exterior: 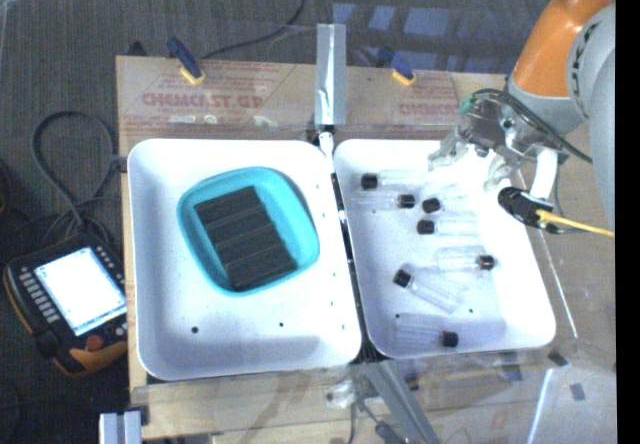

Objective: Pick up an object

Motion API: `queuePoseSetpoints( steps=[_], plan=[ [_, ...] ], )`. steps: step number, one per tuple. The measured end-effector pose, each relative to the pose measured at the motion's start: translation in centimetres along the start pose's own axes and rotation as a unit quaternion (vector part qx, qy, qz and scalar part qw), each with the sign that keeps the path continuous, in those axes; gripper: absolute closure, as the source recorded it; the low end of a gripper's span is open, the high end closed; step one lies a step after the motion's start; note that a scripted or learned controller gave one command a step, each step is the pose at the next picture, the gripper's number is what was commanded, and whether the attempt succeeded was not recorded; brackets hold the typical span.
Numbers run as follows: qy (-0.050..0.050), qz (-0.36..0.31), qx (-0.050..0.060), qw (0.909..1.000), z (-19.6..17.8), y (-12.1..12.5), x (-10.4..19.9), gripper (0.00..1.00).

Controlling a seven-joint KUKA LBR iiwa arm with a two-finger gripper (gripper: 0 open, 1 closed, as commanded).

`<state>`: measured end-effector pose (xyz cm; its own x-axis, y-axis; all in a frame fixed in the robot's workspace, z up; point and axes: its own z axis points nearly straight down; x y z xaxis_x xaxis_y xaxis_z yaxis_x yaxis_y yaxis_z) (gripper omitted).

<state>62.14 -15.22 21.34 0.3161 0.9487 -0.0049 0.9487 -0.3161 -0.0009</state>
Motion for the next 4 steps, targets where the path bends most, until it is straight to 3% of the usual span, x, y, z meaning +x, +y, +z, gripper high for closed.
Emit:
queuePoseSetpoints(
  steps=[1, 2, 3, 4],
  plan=[
    [0.004, -0.008, -0.012, 0.9999, 9.5, -1.9, 2.8, 0.0],
    [0.005, -0.009, -0.011, 0.9999, 8.6, -2.0, 2.9, 1.0],
    [0.001, 0.035, -0.001, 0.9994, -4.6, -2.5, 2.2, 1.0],
    [0.0, 0.29, 0.0, 0.9571, -13.0, 0.1, -1.4, 1.0]
  ],
)
